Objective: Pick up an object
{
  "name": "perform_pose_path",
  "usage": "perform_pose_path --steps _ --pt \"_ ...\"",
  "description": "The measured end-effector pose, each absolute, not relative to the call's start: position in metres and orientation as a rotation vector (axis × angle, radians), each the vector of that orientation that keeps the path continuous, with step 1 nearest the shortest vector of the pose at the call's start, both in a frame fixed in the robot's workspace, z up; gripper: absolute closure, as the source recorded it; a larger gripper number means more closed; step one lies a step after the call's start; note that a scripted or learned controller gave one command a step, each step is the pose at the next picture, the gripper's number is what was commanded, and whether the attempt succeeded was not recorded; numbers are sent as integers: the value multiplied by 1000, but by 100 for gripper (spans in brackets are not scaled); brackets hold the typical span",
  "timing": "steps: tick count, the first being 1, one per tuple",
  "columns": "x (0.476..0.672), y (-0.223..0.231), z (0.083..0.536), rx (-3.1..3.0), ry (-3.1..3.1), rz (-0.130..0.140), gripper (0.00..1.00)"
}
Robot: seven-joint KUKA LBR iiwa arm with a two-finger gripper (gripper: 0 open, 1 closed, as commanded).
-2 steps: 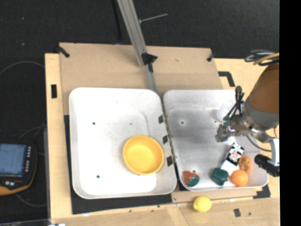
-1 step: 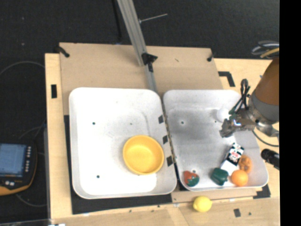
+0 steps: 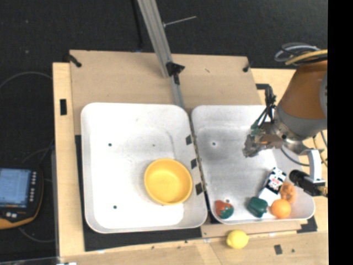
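Over right bin (image 3: 220, 127), gripper (image 3: 252, 146), no legible labels

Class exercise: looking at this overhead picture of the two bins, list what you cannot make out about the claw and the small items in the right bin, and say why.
- Claw: small and dark in the camera view; whether it is open or shut cannot be told.
- Black-and-white item: its markings are too small to read.
- Brown lumpy item: too blurred to identify.
- Red and green item: too small to name.
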State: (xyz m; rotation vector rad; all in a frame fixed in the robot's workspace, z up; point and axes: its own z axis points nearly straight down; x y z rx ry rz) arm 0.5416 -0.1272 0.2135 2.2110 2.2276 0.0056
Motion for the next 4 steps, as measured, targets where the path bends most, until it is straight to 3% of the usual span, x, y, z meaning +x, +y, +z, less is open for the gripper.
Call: perform_pose_path --steps 2,4 --pt "558 -17 219 2212 2230 4 100" --pt "556 88 242 2212 2232 4 100"
